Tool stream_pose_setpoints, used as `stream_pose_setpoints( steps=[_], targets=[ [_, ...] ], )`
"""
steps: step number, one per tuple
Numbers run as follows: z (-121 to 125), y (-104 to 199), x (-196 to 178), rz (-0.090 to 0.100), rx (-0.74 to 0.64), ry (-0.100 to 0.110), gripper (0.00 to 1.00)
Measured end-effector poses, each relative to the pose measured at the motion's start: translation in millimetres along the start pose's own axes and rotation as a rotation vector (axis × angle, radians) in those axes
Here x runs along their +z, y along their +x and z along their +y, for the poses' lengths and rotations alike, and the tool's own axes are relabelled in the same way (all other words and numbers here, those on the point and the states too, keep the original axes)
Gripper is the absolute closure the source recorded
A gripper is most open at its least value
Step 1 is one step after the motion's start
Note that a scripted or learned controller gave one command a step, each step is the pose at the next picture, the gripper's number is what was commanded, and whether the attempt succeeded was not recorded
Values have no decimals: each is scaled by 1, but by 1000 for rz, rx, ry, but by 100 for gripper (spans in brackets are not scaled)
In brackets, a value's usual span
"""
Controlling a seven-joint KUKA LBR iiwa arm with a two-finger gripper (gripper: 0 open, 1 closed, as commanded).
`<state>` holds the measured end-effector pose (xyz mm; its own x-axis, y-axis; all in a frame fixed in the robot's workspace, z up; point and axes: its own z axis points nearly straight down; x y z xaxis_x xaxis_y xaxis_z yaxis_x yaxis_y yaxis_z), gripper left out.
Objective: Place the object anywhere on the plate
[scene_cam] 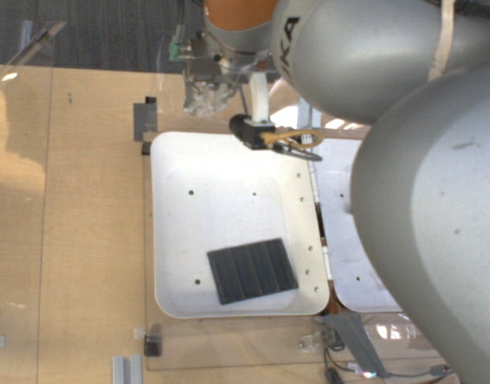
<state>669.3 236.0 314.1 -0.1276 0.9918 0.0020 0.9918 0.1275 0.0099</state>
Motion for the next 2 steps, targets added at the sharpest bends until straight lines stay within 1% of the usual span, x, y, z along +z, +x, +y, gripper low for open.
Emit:
stream_pose_setpoints(
  steps=[1, 2],
  targets=[
    [-58, -7, 103, 0, -197, 9, 100],
    [-11, -9, 94, 1, -483, 3, 100]
  ],
)
